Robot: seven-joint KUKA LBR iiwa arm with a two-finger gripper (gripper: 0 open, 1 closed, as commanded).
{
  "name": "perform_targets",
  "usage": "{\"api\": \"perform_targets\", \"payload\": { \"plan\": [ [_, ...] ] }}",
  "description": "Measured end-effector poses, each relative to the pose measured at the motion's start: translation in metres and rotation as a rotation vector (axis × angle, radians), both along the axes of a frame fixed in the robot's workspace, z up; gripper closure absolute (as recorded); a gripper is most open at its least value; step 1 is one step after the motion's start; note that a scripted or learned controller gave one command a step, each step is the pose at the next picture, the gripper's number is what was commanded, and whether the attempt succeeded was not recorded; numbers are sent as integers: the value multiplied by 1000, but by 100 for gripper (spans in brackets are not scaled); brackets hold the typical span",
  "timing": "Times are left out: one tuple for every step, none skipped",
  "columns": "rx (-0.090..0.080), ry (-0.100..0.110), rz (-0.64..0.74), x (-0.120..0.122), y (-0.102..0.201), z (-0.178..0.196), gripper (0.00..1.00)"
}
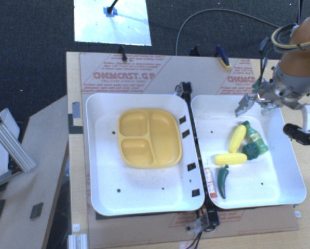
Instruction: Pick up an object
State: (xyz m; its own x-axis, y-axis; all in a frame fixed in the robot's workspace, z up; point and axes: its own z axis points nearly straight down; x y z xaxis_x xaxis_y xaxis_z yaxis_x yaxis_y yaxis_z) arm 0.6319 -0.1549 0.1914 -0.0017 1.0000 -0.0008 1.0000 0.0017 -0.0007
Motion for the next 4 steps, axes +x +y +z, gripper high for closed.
{"api": "perform_targets", "payload": {
  "plan": [
    [1, 2, 0, -4, 2, -62, 0],
    [-10, -22, 1, 2, -1, -99, 0],
    [-2, -8, -1, -2, 1, -94, 100],
    [0, -6, 2, 4, -3, -49, 100]
  ]
}}
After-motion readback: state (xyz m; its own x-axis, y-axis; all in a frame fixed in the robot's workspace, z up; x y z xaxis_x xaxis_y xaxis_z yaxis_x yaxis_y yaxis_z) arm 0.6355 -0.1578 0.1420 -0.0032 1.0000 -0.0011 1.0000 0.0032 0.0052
